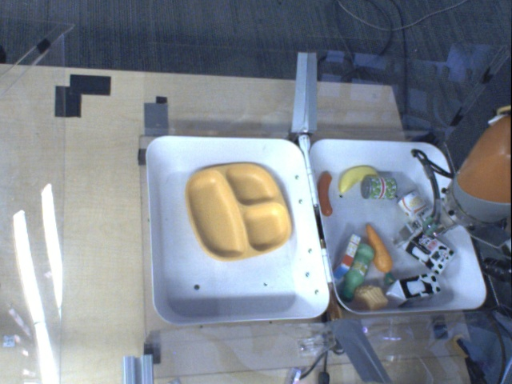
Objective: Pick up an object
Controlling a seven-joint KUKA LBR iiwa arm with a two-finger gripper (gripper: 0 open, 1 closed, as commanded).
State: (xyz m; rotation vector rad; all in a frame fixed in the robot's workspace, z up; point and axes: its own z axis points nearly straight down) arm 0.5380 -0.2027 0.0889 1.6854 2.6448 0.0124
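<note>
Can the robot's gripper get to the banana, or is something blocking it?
Probably yes. The banana lies uncovered near the far edge of the right bin, with nothing on top of it. A small can touches its right end, so the gripper might bump that.

The divided tray [238,210] lies in the left bin [160,238]; my fingers [422,238] hang over the right bin [472,294], right of the carrot [379,249].

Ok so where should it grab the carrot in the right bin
Probably across the middle of the carrot, coming straight down. It lies flat and slanted, slim enough to span, with the green bottle close on its left, so the end effector should close across its width.
</note>
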